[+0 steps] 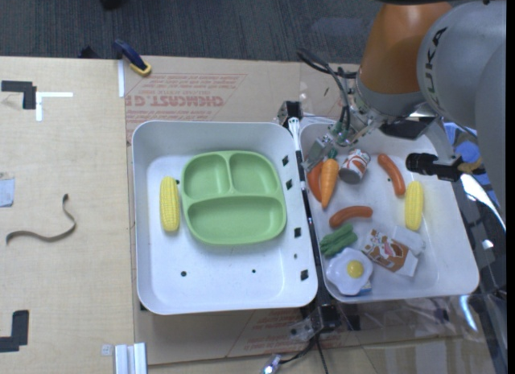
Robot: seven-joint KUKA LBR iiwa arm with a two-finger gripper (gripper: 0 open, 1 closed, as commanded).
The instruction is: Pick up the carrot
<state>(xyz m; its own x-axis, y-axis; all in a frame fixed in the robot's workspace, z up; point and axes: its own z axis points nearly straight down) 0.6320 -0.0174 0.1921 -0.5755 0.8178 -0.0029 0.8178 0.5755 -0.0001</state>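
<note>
While the grey KUKA arm (471,51) with its orange band (398,43) fills the upper right of the camera view, its gripper (344,135) hangs low over the far left corner of the right bin (451,280), just above the carrot; whether it is released or clenched cannot be told from this angle.

Beneath it lie the two white bins side by side. The left bin (161,276) holds a green divided plate (233,198) and, just beside the plate's left edge, a yellow corn cob (169,203).

The carrot (327,179) lies in the right bin near its left wall, pointing toward the near side, with its green top under the gripper. Close to its right sits a small tin can (354,165) on its side. Further right are a red sausage (391,173) and a second corn cob (414,205). Nearer the front lie another sausage (351,215), a green vegetable (338,240), a small printed carton (389,252) and a fried egg (352,271).
</note>
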